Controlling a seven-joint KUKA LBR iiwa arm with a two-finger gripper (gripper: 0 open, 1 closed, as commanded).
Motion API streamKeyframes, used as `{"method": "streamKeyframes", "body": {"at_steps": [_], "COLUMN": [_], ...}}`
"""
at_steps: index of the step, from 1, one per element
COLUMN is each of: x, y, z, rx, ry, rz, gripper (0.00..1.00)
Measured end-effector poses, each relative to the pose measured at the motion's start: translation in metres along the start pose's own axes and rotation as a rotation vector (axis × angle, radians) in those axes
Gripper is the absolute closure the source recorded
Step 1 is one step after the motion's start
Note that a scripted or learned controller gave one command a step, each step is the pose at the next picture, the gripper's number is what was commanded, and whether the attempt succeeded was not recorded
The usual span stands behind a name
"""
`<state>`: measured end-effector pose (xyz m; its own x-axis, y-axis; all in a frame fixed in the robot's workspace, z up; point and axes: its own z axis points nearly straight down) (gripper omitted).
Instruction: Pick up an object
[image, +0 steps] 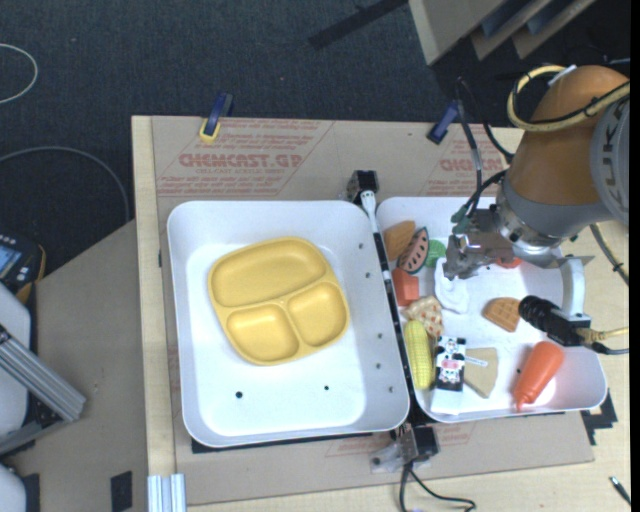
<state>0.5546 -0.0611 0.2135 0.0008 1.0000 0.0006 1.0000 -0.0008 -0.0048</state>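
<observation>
The table (300, 145) carries two shallow white bins side by side. The left bin (190, 300) holds a yellow divided plate (277, 298) with three compartments, lying near its middle.

The right bin (590, 385) holds a scatter of toy food. Near its upper left corner lies a brown bread-like piece (398, 238), and just beside it a watermelon slice (413, 250) with red flesh and a green rind. Below these sits a small orange-red piece (404, 288) against the bin's left wall. Further down is a pale lumpy item (428, 316), then a yellow corn cob (418, 354) lying along the left side. Just right of the corn stands a small black-and-white carton (451, 366), touching a tan wedge (482, 370). A brown croissant-like piece (503, 314) lies toward the middle, and an orange carrot (536, 374) lies tilted near the bin's lower right corner.

The arm reaches in from the right, its orange band above the grey wrist, and the gripper (456, 290) hangs low over the right bin's upper middle, between the watermelon slice and the croissant-like piece. A white shape shows at its tip, just above the pale lumpy item, but whether the gripper is wide, narrow, or holding anything cannot be told from this angle.
</observation>
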Motion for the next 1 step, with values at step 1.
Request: {"method": "streamKeyframes", "body": {"at_steps": [1], "x": [-0.0002], "y": [-0.0029], "z": [-0.0018], "rx": [-0.002], "ry": [0.001], "rz": [-0.001], "gripper": [1.00]}}
